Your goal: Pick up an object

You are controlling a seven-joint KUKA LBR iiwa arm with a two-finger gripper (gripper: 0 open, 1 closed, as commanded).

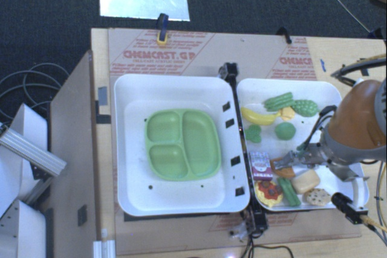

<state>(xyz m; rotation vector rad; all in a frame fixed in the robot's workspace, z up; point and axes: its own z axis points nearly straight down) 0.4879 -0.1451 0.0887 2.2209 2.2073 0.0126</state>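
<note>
Where the grey arm with its orange band overhangs the right shallow white plastic bin [331,91], the two-finger gripper [300,156] blurs into toy food; cannot tell its opening or any hold. Beside it lie a tan bread-shaped block [305,180] and red-white carton [260,164]. The left white bin [130,130] holds a glossy green divided plate [182,144].

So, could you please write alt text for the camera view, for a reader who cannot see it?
A grey robot arm with an orange band reaches from the right, its gripper low over toy food in the right bin, including a banana and cookie. The left bin holds a green divided plate.
</note>
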